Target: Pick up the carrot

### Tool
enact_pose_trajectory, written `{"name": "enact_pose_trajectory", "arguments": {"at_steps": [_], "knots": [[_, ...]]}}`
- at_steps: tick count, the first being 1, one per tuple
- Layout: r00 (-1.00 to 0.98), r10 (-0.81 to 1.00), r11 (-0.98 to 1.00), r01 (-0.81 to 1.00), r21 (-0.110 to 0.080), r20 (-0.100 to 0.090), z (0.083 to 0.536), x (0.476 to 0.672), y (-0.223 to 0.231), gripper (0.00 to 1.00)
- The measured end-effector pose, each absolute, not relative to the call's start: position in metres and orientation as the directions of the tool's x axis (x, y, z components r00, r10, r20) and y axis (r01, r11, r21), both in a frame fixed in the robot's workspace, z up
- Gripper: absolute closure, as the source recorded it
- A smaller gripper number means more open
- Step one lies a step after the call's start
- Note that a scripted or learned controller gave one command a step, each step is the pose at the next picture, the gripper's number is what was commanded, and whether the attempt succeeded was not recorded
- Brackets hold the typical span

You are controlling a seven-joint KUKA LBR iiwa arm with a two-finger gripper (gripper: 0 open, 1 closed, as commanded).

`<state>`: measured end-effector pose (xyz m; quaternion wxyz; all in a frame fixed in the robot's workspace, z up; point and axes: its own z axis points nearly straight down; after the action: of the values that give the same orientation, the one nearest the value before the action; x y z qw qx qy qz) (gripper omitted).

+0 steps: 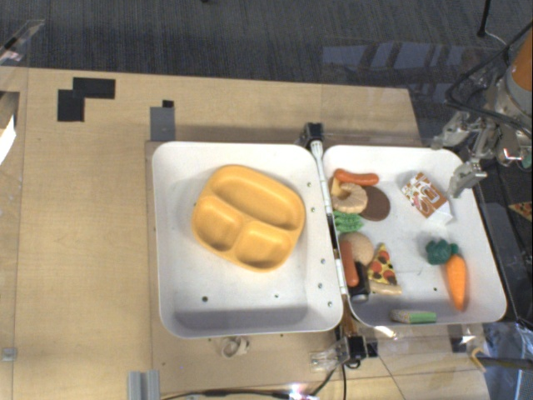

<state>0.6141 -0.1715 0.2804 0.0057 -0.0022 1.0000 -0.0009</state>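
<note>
The carrot (457,282) is orange with a dark green leafy top (440,251). It lies near the right wall of the right bin (491,302), toward the front, tip pointing to the front edge. My gripper (471,162) hangs over the bin's back right corner, well behind the carrot and apart from it. Nothing is seen held in it.
The right bin also holds a sausage (356,177), a donut (349,197), a brown cookie (377,204), a snack packet (425,194), a pizza slice (383,267) and a green stick (414,316). A yellow divided plate (248,216) sits in the left bin (179,307).
</note>
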Motion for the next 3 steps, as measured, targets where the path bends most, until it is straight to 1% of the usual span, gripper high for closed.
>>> {"name": "enact_pose_trajectory", "arguments": {"at_steps": [1, 2, 3], "knots": [[-1.000, -0.012, 1.000, -0.012, -0.001, -0.004, 0.180, 0.568, -0.207, 0.00], [-0.999, -0.035, 0.999, -0.034, -0.007, -0.020, 0.091, 0.519, -0.207, 0.00], [-0.928, -0.373, 0.928, -0.373, -0.007, -0.011, 0.099, 0.509, -0.206, 0.00]]}}
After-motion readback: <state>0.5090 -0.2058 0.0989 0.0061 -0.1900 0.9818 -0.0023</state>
